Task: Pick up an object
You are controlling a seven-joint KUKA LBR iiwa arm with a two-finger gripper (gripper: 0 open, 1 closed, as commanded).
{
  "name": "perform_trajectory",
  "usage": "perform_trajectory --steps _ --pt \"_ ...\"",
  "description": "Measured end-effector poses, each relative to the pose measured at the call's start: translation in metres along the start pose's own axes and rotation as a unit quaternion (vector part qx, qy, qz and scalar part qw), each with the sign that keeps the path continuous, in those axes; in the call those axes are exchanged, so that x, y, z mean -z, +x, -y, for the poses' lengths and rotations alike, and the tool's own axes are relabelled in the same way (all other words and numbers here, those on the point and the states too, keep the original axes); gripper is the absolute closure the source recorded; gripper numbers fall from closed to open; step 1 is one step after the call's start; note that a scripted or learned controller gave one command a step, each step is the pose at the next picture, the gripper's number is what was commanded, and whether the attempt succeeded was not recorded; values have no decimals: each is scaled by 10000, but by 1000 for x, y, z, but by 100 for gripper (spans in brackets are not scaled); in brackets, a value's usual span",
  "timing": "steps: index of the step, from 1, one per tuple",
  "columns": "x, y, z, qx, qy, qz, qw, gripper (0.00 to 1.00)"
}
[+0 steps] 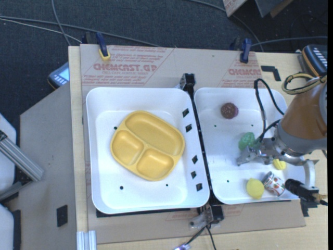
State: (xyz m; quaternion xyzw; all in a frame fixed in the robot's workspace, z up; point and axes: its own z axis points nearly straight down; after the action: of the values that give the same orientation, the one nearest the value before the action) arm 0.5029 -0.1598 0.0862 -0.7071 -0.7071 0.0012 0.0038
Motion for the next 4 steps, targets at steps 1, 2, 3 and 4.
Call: perform_trajectory --steps 1,2,3,4 --pt "14 -1 -2 -2 -37 11 10000 100" --pt "78 -3 -5 4 -67 28 10000 100" --pt "128 6 -11 13 -70 26 10000 100" --pt "120 6 -11 4 -28 15 10000 100"
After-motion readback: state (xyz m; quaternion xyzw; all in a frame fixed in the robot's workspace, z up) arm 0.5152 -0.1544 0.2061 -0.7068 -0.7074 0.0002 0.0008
